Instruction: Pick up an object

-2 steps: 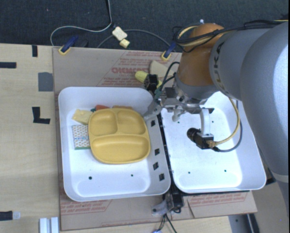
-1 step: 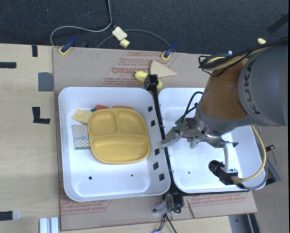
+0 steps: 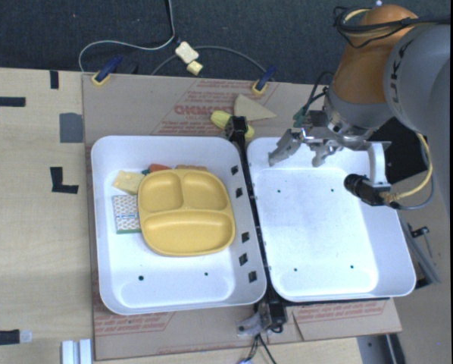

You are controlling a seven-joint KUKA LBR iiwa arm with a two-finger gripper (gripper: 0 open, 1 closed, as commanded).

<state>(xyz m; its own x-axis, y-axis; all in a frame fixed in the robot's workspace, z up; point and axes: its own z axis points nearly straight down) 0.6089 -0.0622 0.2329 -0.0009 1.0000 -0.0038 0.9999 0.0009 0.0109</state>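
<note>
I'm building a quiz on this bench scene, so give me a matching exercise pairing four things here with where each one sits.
Things:
1. yellow plastic divided tray
2. checked flat packet
3. grey two-finger gripper
4. blue clamp

Places:
A. over the right bin's far edge
B. at the cardboard's far left corner
C. middle of the left bin
D. beside the tray's left edge, in the left bin

Pairs: 1-C, 2-D, 3-A, 4-B
</note>
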